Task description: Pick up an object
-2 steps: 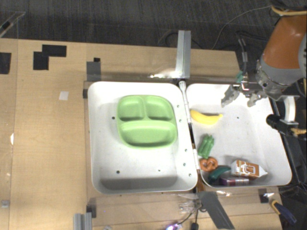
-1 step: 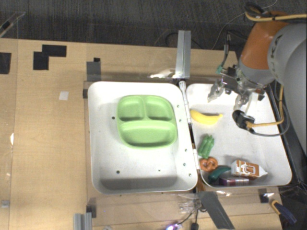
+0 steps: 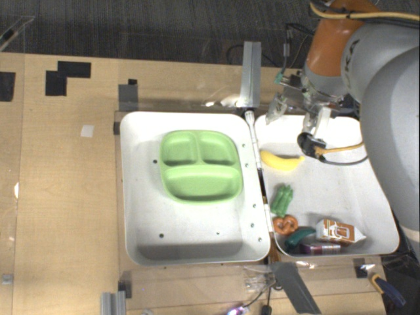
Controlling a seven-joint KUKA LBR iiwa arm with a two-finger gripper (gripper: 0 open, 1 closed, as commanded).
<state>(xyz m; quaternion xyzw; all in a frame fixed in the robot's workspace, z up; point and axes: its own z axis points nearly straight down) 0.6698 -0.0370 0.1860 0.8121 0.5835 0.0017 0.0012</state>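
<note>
1. Pale wooden bench (image 3: 59, 195) is carrying two shallow white bins side by side; dark ribbed carpet (image 3: 164, 12) is showing behind it, and black square marks (image 3: 65, 76) are sitting on the wood at the far left.
2. Banana (image 3: 281, 161) is lying flat in the right bin (image 3: 367, 195), near its far left corner, just beside the wall shared with the other bin. It is looking smooth, yellow and slightly curved, with its ends pointing left and right.
3. Gripper (image 3: 295, 110) is hanging over the far end of the right bin, just beyond the banana and apart from it. I cannot tell how far it is open or whether it has hold of anything.
4. Grey arm (image 3: 387, 64) with its orange band is reaching in from the right.
5. Left bin (image 3: 141, 241) is holding a matte light-green plastic plate (image 3: 199, 165) with rounded corners and three compartments.
6. Bumpy green toy vegetable (image 3: 282, 199) is lying nearer than the banana, along the same wall.
7. Orange-brown pretzel-shaped piece (image 3: 285, 225) is sitting just below it.
8. Dark teal and purple tube-like item (image 3: 308, 241) is resting against the near rim.
9. Small white-and-brown carton (image 3: 338, 230) is lying just to its right; its print is too small to read.
</note>
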